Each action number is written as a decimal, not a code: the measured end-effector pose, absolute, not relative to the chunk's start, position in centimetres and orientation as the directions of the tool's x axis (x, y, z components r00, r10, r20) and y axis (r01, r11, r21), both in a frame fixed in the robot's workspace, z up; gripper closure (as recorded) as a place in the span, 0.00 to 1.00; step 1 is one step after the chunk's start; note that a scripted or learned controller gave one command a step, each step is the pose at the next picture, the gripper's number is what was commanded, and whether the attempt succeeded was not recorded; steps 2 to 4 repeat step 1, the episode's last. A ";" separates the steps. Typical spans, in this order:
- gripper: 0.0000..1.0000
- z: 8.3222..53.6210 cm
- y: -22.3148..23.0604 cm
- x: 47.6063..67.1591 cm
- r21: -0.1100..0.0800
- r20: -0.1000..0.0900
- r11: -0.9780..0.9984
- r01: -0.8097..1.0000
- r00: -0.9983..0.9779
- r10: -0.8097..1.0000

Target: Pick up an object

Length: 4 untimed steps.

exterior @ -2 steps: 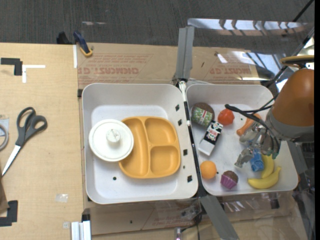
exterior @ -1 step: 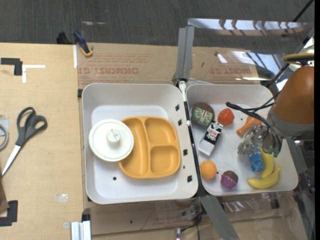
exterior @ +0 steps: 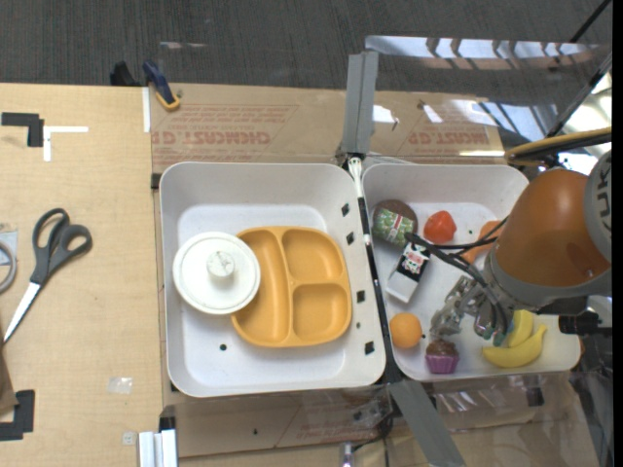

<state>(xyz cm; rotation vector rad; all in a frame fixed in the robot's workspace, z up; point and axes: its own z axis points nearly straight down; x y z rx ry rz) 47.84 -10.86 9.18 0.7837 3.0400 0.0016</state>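
Our end effector [exterior: 456,321], grip unclear, hovers above a purple cupcake [exterior: 441,356] at the right bin's [exterior: 450,186] six o'clock; likely light, squashy, best pinched across its sides.

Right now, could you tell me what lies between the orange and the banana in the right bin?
In the camera view, a small purple object and the gripper sit between the orange and the banana.
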 end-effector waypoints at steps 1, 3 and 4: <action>0.00 9.8 -11.0 48.7 0.010 -0.032 0.876 0.482 -0.875 0.482; 0.00 9.8 -11.0 48.7 0.010 -0.032 0.876 0.482 -0.875 0.482; 0.00 9.8 -11.0 48.7 0.010 -0.032 0.876 0.482 -0.875 0.482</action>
